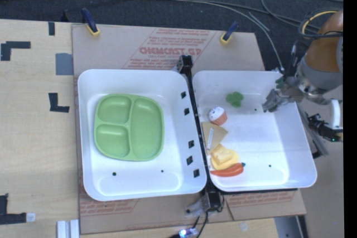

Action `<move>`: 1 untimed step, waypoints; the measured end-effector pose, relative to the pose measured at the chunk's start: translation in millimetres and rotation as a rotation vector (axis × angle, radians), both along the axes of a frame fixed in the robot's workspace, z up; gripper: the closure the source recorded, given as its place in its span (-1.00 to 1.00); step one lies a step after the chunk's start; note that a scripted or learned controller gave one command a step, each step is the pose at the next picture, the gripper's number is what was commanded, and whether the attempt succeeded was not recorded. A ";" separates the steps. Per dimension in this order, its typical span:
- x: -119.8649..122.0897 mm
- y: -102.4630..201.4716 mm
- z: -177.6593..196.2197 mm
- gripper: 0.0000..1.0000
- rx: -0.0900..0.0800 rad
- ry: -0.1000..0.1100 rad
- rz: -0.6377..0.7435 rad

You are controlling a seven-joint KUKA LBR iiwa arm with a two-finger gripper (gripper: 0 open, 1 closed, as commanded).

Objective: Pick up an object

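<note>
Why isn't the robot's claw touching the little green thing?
Apart. The camera view shows bare white bin floor between the gripper and the green thing.

The only lettering that shows is red print on the brown cardboard sheet (167,47), just behind the two white bins (89,136). The large top line seems to read "CHEMCAST GP", though its last letters are uncertain. The smaller red lines beneath it are too blurred to read.

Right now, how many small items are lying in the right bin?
4: a green piece near the back, a round orange-white one, a yellow wedge and a red pepper by the left wall.
</note>
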State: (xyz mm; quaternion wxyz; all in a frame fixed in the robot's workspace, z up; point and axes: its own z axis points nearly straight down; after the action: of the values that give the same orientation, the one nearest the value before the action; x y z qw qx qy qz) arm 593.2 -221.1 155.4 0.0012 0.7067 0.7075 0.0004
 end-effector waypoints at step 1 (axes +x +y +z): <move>-5.9 0.3 44.8 1.00 0.000 0.000 0.000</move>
State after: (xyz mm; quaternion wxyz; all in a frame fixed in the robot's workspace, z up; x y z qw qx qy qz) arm 587.3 -220.8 200.2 0.0013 0.7066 0.7076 0.0005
